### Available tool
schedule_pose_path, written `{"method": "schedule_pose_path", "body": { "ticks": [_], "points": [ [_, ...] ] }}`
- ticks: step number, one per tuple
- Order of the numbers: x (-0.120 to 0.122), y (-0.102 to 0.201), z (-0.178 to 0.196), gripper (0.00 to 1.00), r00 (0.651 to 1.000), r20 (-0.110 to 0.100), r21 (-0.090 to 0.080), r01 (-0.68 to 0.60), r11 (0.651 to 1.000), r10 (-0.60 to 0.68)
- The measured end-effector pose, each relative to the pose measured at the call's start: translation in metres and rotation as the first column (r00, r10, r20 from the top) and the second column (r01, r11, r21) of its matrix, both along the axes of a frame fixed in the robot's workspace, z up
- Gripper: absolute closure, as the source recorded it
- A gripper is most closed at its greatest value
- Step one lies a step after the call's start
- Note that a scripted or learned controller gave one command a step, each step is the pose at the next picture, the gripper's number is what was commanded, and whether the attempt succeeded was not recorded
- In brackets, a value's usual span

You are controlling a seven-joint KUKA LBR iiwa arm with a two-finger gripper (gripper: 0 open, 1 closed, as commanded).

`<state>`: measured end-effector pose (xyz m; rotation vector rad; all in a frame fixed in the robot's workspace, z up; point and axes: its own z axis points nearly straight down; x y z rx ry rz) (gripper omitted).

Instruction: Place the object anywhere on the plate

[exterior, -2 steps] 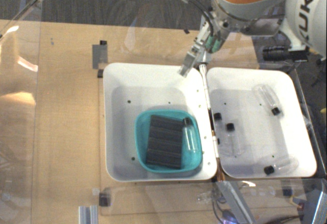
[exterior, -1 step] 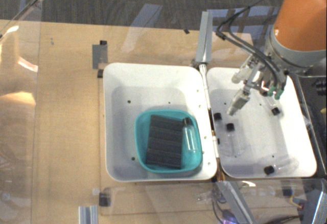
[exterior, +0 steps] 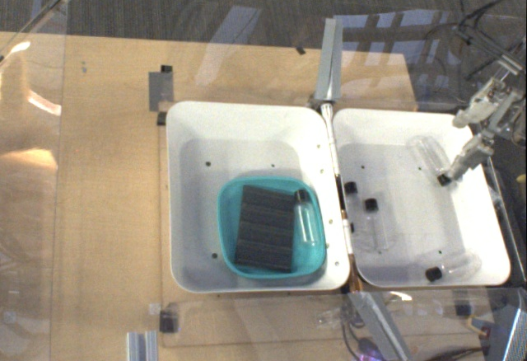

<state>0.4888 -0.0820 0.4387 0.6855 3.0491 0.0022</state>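
While jaws [exterior: 445,178] sit low in your right bin [exterior: 494,211], can't tell their opening; teal plate [exterior: 226,211] lies well left.

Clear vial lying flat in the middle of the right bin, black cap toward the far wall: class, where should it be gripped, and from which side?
Probably grip the vial mid-length on its clear body, from straight above, closing across its narrow width. It lies flat, and its round sides may roll if approached sideways.

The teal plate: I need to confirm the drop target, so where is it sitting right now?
In the camera view the teal plate lies in the left bin, toward its near right corner, with a dark ridged block and a clear tube on it.
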Motion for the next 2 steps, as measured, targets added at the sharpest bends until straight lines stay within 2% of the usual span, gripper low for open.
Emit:
{"method": "schedule_pose_path", "body": {
  "ticks": [1, 2],
  "points": [
    [0.003, 0.001, 0.014, 1.00, 1.000, 0.014, -0.002, -0.007, 1.000, 0.007],
    [0.048, -0.004, -0.001, 1.00, 0.964, -0.003, -0.003, -0.266, 0.964, 0.266]
  ]
}}
